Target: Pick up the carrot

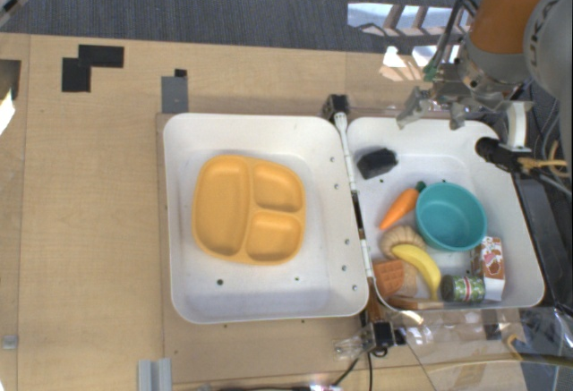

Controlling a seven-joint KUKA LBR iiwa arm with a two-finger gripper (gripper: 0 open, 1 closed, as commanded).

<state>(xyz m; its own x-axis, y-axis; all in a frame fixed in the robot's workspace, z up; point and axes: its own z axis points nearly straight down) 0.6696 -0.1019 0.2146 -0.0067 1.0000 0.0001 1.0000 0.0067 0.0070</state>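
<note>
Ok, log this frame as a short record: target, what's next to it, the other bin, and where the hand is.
target: carrot, lying at a slant in the right bin
neighbours: teal bowl to its right, banana below, black item above
also in right bin: can, small carton
left bin: yellow tray
hand: at the right bin's far edge, apart from the carrot
carrot held: no
</note>
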